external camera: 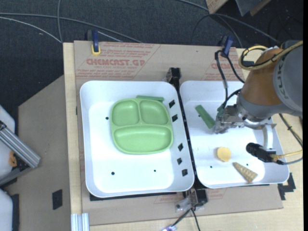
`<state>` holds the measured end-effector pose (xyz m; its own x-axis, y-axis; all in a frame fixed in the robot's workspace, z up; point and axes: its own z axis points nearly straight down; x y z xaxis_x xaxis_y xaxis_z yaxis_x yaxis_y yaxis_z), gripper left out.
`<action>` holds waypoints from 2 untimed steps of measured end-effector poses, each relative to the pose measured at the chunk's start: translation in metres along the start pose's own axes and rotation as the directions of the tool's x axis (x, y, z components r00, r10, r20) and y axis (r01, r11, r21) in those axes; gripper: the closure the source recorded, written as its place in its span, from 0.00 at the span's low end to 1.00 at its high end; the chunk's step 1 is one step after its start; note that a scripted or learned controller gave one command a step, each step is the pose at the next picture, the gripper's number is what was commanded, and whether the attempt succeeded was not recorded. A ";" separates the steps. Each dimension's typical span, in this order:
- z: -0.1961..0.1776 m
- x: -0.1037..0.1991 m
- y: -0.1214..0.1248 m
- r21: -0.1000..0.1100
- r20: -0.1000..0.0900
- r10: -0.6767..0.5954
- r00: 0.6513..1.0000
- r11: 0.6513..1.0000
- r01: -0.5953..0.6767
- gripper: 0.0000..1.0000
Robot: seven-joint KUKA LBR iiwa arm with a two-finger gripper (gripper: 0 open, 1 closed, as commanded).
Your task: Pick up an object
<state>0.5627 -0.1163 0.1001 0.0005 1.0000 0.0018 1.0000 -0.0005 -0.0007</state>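
Observation:
In the right bin lie a green stick at the upper left, a small yellow round piece near the middle, and a tan wedge by the front rim. My gripper hangs low over the right bin, just right of the green stick's lower end and above the yellow piece. Nothing shows between its fingers, and the wrist hides their spread.
The left bin holds a green divided plate with a green flat piece tucked behind its far edge. Black clips run along the divider between the bins. The arm covers the right bin's right side.

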 end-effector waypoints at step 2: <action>-0.095 0.011 0.002 -0.005 0.002 -0.002 1.000 1.000 0.002 1.00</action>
<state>0.5644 -0.1057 0.1952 -0.0011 1.0000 -0.0005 1.0000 0.0012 0.0046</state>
